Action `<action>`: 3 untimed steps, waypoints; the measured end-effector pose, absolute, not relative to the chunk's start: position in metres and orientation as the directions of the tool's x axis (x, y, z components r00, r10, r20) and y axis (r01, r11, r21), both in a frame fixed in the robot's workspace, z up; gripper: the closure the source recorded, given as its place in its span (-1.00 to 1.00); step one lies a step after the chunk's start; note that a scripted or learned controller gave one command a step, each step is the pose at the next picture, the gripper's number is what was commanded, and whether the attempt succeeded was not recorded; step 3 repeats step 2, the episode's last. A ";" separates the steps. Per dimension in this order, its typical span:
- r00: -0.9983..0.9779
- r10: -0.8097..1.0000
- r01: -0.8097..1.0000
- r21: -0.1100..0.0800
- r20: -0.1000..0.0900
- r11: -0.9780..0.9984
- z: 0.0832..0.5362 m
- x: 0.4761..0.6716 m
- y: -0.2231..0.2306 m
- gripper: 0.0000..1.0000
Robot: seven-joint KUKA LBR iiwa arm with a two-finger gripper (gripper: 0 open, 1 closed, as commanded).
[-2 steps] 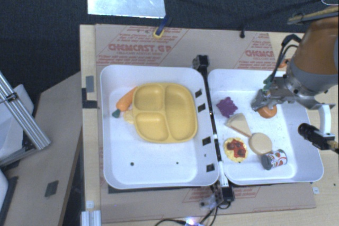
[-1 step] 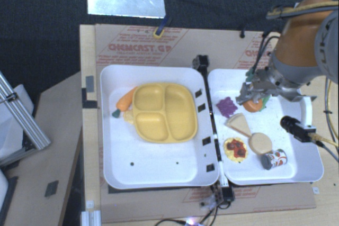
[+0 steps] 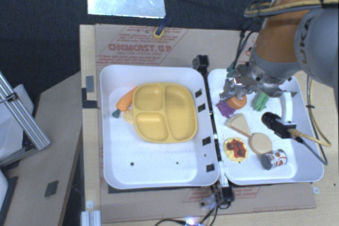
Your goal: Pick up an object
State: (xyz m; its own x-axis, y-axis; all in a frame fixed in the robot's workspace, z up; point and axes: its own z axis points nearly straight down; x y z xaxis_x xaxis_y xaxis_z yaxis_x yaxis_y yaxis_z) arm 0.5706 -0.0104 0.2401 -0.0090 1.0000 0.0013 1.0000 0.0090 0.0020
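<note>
End effector (image 3: 237, 93), grip state unclear, hovers over orange toy (image 3: 238, 102) in right bin (image 3: 304, 166); left bin (image 3: 114, 166) holds yellow tray (image 3: 161, 112)

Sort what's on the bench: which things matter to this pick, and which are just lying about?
In play:
claw
orange piece under it
purple piece beside that

Lying about:
yellow tray
carrot
cheese wedge
small pizza
can
green piece

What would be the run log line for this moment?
arm: over right bin | gripper: above orange toy | grasp: unconfirmed
</note>
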 end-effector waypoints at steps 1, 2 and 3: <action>-0.008 1.000 1.000 0.002 0.001 0.008 0.223 0.584 0.041 1.00; -0.009 1.000 1.000 0.002 0.002 0.009 0.214 0.591 0.093 1.00; -0.009 1.000 1.000 0.002 0.002 0.009 0.214 0.591 0.093 1.00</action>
